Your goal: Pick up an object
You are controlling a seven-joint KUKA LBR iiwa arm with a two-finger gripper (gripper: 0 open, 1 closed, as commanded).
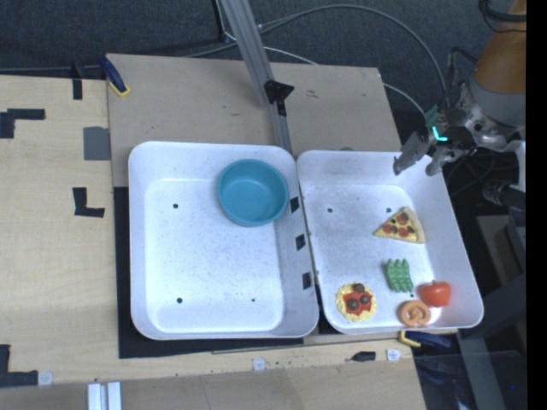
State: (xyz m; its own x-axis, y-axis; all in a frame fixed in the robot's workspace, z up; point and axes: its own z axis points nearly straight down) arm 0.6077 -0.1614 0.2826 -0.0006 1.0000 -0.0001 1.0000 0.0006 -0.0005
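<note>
Near edge of the right bin (457, 254): a round toy pizza (355, 301), a toy donut (415, 313) and a red toy tomato (436, 293) touching it. Just beyond lies a green toy vegetable (397, 275). Farther in, a toy pizza slice (401, 226) lies with its point toward the left bin (154, 229), which contains a blue bowl (251, 192). The gripper (419, 159) hangs over the right bin's far corner, fingers spread, holding nothing. Nearest candidate: the pizza slice, directly toward the camera from the gripper.
</note>
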